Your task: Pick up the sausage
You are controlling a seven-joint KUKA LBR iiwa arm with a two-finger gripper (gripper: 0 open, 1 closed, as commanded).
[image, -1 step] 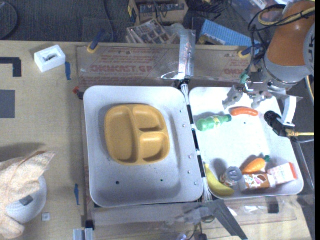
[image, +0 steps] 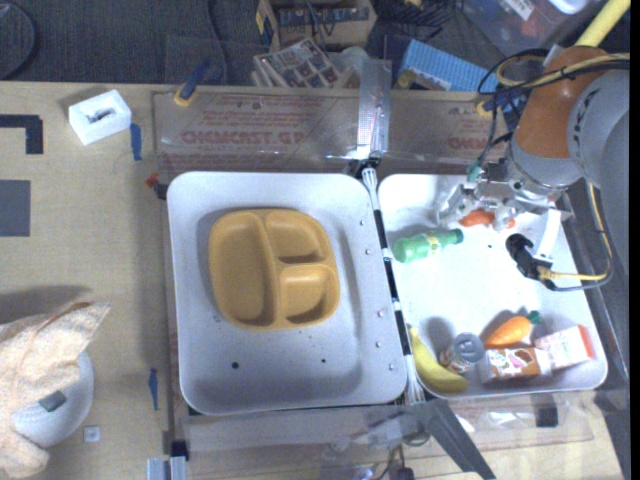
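The sausage, a short orange-red piece, lies at the far side of the right bin. My gripper is down over it, open, with one metal finger on each side of the sausage. The fingers stand apart, and the sausage rests between them on the bin floor. The grey arm with its orange band comes in from the upper right.
A green bottle lies just left of the gripper. At the bin's near side are a banana, a clear jar, a carrot and a juice carton. The left bin holds a yellow divided plate.
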